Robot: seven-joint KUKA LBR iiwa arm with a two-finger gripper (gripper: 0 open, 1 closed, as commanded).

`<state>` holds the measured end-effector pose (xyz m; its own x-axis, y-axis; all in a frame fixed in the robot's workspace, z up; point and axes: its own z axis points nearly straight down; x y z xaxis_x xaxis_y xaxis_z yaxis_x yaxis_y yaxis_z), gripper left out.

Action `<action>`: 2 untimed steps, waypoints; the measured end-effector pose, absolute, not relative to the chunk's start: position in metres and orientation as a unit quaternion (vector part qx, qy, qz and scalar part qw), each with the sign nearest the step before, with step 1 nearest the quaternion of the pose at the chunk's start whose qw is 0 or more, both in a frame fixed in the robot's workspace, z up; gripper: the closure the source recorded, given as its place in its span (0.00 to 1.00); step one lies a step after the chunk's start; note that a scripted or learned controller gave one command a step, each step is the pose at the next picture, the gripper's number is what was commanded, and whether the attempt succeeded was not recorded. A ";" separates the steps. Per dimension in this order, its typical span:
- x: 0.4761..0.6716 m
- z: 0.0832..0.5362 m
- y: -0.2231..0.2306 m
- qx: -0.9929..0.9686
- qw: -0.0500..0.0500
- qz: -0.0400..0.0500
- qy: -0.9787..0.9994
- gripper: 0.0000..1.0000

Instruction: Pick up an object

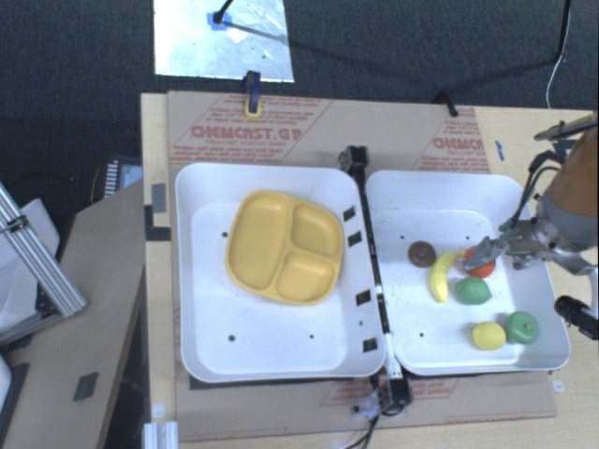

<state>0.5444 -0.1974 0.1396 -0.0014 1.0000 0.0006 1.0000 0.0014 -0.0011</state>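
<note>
My gripper [482,253] reaches in from the right and hangs low over the right bin [402,215]. Directly under its tip lies a red-orange object [481,268], partly covered by the gripper. A yellow banana [440,277] lies just to the left of it, and a green lime-like fruit [473,291] sits just below it. Further left rests a small brown round object [422,252]. A yellow lemon [488,336] and a green apple [522,326] sit near the bin's front right corner.
The left bin [211,344] holds a yellow divided plate [284,246]. A black divider with clips [367,260] runs between the two bins. Brown cardboard [281,129] lies under both bins.
</note>
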 end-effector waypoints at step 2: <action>0.547 0.210 -0.189 -0.705 -0.003 -0.002 -0.709 1.00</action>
<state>0.5472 -0.1888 0.2102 -0.0051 1.0000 -0.0021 1.0000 0.0051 0.0073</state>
